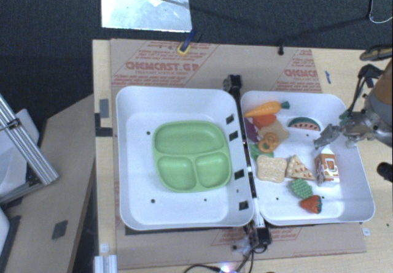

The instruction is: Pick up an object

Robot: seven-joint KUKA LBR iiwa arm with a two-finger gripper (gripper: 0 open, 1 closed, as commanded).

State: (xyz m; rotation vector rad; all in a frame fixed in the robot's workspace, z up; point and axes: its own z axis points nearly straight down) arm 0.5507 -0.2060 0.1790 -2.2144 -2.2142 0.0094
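The pincer (328,135) hangs over the right bin's (353,207) far-right part, reaching in from the right edge of the camera view. Its tip sits just above the small milk carton (326,168), near the watermelon slice (304,123). Whether it is spread or closed cannot be told from this slant, and nothing shows gripped in it. Judging by that position, the carton looks like the likeliest target: it stands upright at the edge of the pile, with bare bin floor to its right, so there is room to close around it.

The right bin carries all the toy food, crowded toward its left and middle. A carrot (266,108) lies at the top, with a red piece just under it and a small ring-shaped pretzel (268,145) below that. Lower down come a cracker (271,168), a pizza wedge (299,169) touching the carton's left side, a green knobbly piece (301,188) and a strawberry (311,203) near the front wall.

The left bin (132,143) holds a green divided plate (190,155), its three compartments bare, probably meant as a drop-off spot. Both bins rest on a printed cardboard sheet (163,64) on the counter (73,143).
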